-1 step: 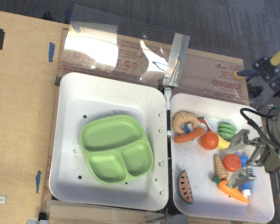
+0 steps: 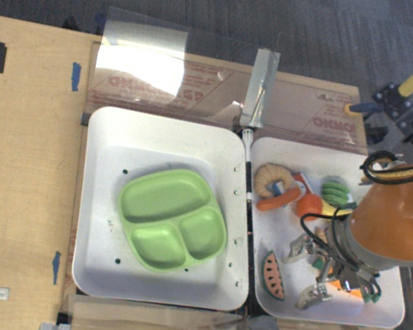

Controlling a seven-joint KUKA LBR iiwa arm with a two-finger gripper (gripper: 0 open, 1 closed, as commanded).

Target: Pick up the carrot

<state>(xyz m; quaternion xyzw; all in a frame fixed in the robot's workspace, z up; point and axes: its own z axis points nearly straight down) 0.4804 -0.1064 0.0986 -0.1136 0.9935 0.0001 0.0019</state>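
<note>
At the far left the wooden table (image 2: 16, 166) carries a few black marks and short strips of blue tape (image 2: 75, 75). The left bin (image 2: 110, 127) comes next, white and shallow, with a green plate (image 2: 173, 218) lying flat in its middle. The plate is turned at a slant and split into three compartments, one large and two smaller.

The two bins meet edge to edge, and the right bin (image 2: 291, 155) holds all the toy food. A tan ring-shaped piece (image 2: 274, 178) sits near its back left corner. A long red-orange piece (image 2: 275, 202) lies touching the ring's near side. Toward the front of the bin, a watermelon slice (image 2: 274, 275) rests by itself near the left wall. A rounder orange-red piece (image 2: 310, 206) sits just right of the long one, and a ridged green piece (image 2: 336, 193) lies beside it toward the back.

The gripper (image 2: 319, 276) is low in the front half of this bin, between the watermelon slice and the right wall. Whether it is spread or closed up cannot be told from this angle. The carrot (image 2: 342, 285), bright orange with a green end, lies on the bin floor just beside the gripper on its right. It is partly hidden, so contact cannot be judged. The arm (image 2: 397, 225) rises above it, showing its orange band.
</note>
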